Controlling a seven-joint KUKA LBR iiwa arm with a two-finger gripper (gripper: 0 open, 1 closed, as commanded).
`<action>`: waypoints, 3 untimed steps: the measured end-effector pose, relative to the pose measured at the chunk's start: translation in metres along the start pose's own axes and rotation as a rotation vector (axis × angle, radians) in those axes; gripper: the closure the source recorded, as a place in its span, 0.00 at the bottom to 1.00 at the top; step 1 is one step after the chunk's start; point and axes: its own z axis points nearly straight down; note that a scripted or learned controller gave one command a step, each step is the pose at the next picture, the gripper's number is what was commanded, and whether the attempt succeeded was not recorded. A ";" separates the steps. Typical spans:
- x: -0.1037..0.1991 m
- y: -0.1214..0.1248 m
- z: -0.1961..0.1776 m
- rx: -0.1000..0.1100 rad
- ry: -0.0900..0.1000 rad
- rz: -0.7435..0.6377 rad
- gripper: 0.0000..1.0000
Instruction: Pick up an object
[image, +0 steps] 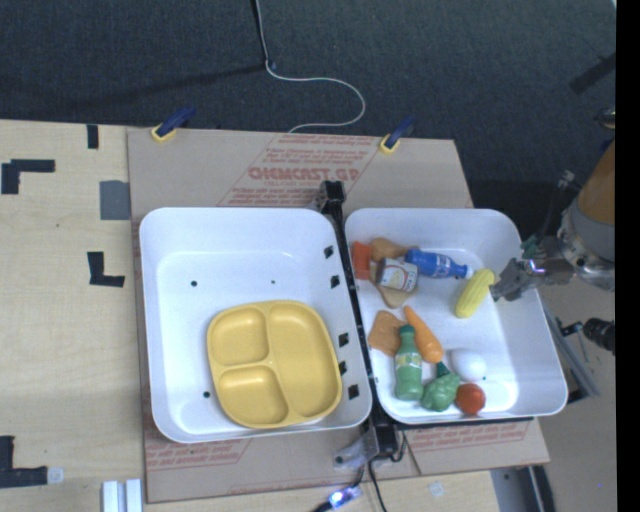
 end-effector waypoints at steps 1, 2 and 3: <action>0.000 0.001 -0.019 0.004 0.002 0.000 1.00; 0.058 0.001 -0.026 0.005 0.004 -0.005 1.00; 0.109 -0.006 -0.013 0.008 0.004 -0.003 1.00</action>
